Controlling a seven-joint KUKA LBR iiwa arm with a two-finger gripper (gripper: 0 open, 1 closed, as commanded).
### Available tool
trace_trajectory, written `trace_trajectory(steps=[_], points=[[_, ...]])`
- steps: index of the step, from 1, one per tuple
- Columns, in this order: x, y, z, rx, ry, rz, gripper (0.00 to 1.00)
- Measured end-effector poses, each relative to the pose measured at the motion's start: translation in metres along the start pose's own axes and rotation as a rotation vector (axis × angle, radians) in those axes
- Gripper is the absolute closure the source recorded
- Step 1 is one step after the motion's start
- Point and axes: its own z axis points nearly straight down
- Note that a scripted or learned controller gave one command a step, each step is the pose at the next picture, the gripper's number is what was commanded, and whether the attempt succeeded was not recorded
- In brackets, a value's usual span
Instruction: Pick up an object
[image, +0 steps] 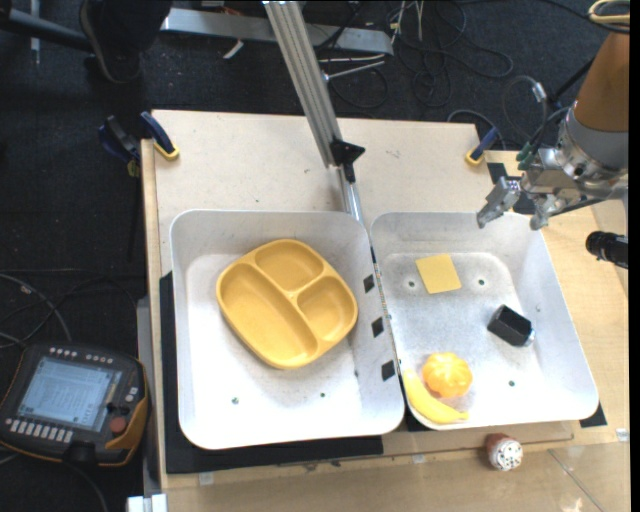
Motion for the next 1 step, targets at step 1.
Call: trace_trajectory(steps=[1], points=[[0.0,0.0,0.0001,0.0,-0.001,0.0,0.0]])
